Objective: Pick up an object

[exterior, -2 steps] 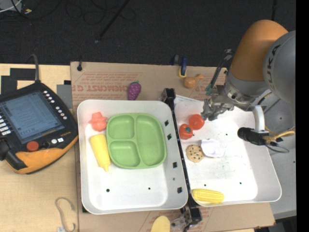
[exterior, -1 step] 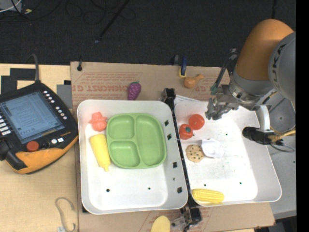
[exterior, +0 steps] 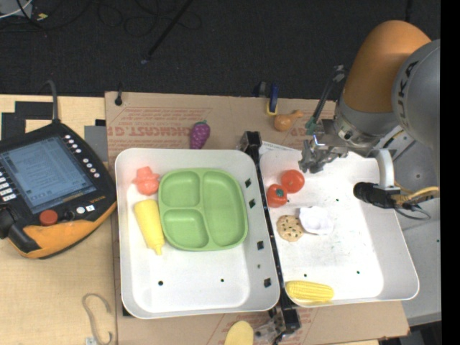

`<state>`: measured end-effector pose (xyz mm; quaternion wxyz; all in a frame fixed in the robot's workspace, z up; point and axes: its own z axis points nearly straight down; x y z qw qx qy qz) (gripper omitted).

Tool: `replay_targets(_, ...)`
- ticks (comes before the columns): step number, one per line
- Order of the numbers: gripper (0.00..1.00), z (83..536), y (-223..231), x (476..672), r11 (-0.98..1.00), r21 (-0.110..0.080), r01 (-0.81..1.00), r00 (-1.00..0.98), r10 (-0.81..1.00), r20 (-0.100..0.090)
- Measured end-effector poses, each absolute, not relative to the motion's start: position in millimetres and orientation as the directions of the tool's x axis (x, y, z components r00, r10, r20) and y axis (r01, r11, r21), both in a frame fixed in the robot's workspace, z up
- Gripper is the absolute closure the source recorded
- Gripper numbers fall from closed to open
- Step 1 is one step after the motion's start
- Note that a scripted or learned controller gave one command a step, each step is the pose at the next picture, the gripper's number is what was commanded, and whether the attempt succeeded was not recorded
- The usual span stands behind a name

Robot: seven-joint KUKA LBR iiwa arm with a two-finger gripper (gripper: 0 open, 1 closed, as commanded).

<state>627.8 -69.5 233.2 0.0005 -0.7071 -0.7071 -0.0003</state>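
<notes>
Hovering with fingers too blurred to tell, the gripper [exterior: 314, 158] should centre squarely over the red tomato [exterior: 292, 180] before descending

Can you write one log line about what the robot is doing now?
gripper: above right bin, far edge | holding: nothing seen | nearest: tomato | left bin: green plate

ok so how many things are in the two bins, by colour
red/pink: 3, two tomatoes, pink toy
yellow: 2, bottle, corn
green: 1, tray
brown: 1, cookie
white: 1, crumpled piece
total: 8
</notes>
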Motion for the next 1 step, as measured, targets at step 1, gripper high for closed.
replay_targets(1, 1.00, 228.1, -69.0, 623.9, -0.001, -0.003, 1.000, 0.001, 1.000, 0.000)
